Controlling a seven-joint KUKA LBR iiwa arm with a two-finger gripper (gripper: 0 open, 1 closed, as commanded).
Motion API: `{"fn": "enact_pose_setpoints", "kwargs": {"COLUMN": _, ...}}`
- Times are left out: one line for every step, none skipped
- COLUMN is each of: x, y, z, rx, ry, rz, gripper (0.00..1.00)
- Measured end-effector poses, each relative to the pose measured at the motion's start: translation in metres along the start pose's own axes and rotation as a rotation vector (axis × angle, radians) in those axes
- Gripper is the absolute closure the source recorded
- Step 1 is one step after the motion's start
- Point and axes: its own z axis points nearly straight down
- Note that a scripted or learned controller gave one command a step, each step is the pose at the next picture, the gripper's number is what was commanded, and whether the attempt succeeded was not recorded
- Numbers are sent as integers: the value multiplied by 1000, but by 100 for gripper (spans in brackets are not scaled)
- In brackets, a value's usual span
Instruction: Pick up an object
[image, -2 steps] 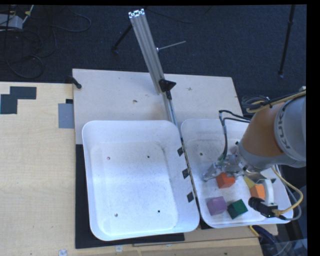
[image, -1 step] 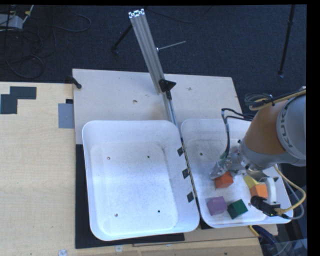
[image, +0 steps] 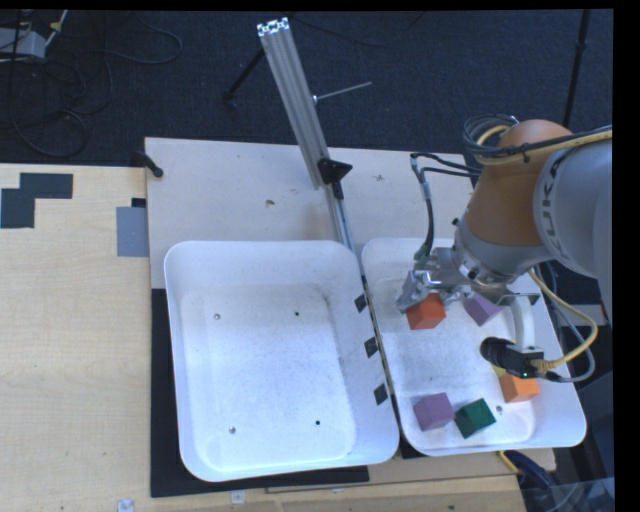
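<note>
Two shallow white bins sit side by side on the table (image: 230, 190) in the camera view: the left bin (image: 200, 265) and, touching its edge, the right bin (image: 560, 425), which carries all the loose blocks. The grey arm (image: 530, 210) reaches in from the right, and its gripper (image: 428, 290) is down inside the right bin near the upper left corner, directly over an orange block (image: 426, 313). The metal fingers seem to sit just above or around that block's top, but whether they are spread, closed, or actually pinching it cannot be told from this angle. Just to the right, partly under the wrist, lies a lilac block (image: 481, 309); nearer the front of the bin lie a purple block (image: 433, 410) and a green block (image: 475, 417) close together, with another orange block (image: 519, 386) toward the right wall. By the look of it, the step in hand is the grasp on the orange block beneath the gripper. The next move likely calls for a firm squeeze and a straight lift, clear of the lilac block beside it.
</note>
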Motion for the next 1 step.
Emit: {"fn": "enact_pose_setpoints", "kwargs": {"x": 85, "y": 9, "z": 6, "rx": 9, "ry": 1, "rz": 0, "gripper": 100}}
